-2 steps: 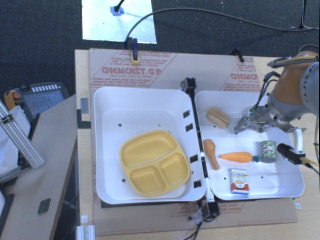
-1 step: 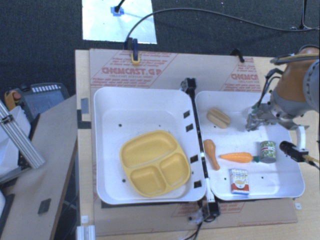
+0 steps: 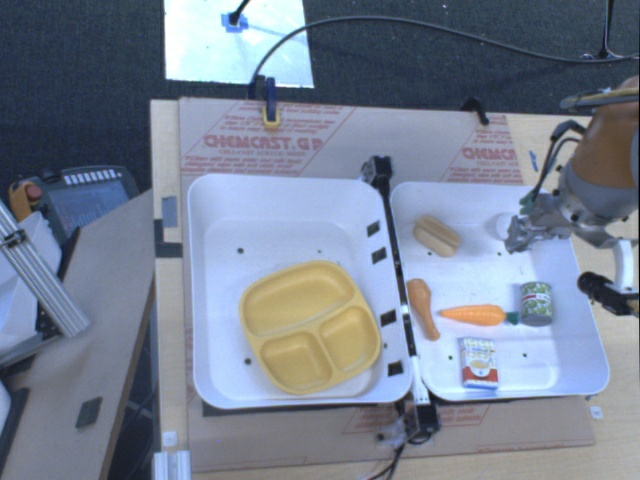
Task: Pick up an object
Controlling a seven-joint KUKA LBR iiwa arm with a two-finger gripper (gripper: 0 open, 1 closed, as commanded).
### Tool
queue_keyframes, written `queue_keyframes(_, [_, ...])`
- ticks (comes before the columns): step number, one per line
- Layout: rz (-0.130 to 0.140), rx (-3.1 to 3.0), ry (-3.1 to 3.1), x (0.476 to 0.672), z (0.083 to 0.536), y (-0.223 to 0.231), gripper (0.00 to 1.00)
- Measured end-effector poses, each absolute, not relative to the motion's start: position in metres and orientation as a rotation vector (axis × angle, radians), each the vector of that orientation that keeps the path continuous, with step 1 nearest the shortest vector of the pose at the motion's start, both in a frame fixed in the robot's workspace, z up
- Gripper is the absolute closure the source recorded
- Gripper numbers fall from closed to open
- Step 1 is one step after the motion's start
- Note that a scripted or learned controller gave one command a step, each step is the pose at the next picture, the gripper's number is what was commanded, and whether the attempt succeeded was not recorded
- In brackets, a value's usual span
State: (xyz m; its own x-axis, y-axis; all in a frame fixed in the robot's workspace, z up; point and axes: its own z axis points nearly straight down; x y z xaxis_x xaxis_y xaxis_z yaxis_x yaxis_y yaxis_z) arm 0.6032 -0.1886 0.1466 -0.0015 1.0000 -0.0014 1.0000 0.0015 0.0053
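- A wooden bench on dark carpet bears two shallow white bins side by side: a left bin [image 3: 215, 268] and a right bin [image 3: 590, 353].
- A yellow divided tray [image 3: 308, 324] lies in the left bin.
- The right bin holds a hot-dog bun [image 3: 437, 235], a chicken drumstick [image 3: 422, 307], a carrot [image 3: 474, 315], a green can [image 3: 536, 303] and a small carton [image 3: 479, 361].
- The gripper [image 3: 520, 234] hangs over the right bin's far side, right of the bun; nothing shows between its fingers, and their spread cannot be told.

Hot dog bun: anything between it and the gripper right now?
Nothing visible. The gripper hovers at the right bin's far right side, the bun lies to its left, and bare white floor separates them. The carrot and can sit nearer the camera.
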Motion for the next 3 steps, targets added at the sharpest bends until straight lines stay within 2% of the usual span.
queue_keyframes(2, [0.005, 2.212, 2.223, 0.604, 0.246, -0.179, 1.00])
queue_keyframes(3, [0.002, 2.212, 2.230, 0.601, 0.233, -0.127, 1.00])
